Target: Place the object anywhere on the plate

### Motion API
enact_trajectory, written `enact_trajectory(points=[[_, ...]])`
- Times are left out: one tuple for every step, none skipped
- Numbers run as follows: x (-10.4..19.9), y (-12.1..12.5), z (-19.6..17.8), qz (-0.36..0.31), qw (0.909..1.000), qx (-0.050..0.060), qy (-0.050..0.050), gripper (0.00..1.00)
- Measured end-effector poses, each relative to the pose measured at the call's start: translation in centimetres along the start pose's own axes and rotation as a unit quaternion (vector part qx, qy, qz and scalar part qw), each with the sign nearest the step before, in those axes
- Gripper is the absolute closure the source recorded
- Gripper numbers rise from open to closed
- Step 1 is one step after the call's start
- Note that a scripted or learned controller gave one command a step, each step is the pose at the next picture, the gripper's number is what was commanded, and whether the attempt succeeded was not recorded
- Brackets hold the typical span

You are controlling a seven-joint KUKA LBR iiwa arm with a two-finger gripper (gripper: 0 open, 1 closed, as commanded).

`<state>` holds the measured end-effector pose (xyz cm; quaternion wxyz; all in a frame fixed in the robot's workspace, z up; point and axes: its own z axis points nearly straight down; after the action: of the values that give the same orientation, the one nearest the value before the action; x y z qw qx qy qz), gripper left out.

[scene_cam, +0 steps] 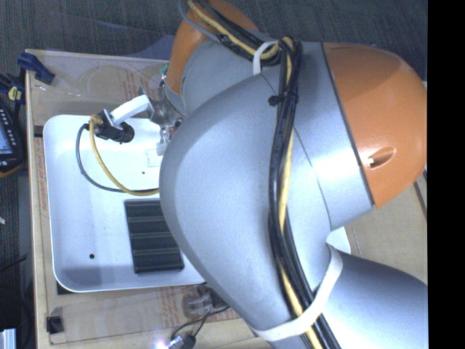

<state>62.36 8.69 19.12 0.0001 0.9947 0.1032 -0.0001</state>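
a shallow white bin (69, 217) lies on the wooden bench (109, 315), which runs as a pale border along the bin's left and lower sides. inside the bin, a black ribbed block (152, 236) rests flat on the floor near the lower wall. a small dark speck (92, 256) sits on the bin floor to the left of the block, apart from it. at the bench's upper left corner there is a blue clamp-like item (34, 66). past the left edge of the bench, a dark device with an orange rim (9, 137) is partly cut off. grey carpet (109, 9) covers the floor beyond the bench's top edge.
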Motion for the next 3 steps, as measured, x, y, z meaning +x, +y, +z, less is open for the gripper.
enact_trajectory(points=[[2.8,-7.8,-3.0,-0.014,0.9999,0.000,0.002,1.00],[-1.3,-4.6,-6.7,-0.161,0.9870,0.002,-0.003,1.00],[-5.0,-6.6,-22.3,-0.092,0.9958,0.000,0.002,1.00]])
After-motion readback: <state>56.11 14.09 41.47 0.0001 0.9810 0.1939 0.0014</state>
